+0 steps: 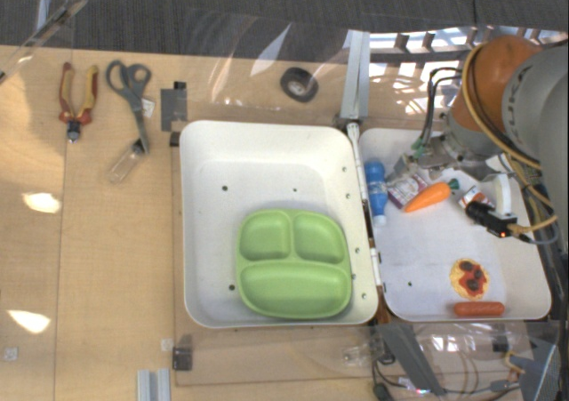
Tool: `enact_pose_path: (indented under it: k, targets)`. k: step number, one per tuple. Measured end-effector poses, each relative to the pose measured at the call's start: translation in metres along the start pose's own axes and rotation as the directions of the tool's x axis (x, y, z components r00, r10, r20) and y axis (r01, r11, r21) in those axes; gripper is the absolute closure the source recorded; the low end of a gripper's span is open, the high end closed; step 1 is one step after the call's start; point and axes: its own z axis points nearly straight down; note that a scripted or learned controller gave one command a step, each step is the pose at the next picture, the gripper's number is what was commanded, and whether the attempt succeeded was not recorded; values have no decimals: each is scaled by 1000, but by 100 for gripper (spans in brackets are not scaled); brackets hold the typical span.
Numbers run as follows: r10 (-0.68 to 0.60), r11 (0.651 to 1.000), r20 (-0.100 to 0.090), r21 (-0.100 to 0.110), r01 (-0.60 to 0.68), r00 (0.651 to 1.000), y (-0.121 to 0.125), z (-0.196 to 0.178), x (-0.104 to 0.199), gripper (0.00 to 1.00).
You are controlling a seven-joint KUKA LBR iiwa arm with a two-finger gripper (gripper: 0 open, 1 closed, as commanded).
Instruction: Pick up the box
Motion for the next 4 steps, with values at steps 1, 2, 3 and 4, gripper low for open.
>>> enact_pose_path:
  k: [1,2,3,4]
  targets:
    - [71,997,22,-8,-71,997,-3,-6,16,0]
    - [72,997,20,-9,-72,997,-3,-6,16,0]
    - [107,994,16,-3,-107,994,0,-6,15,0]
    - [101,995,12,-12,-101,995,5,-17,20,100]
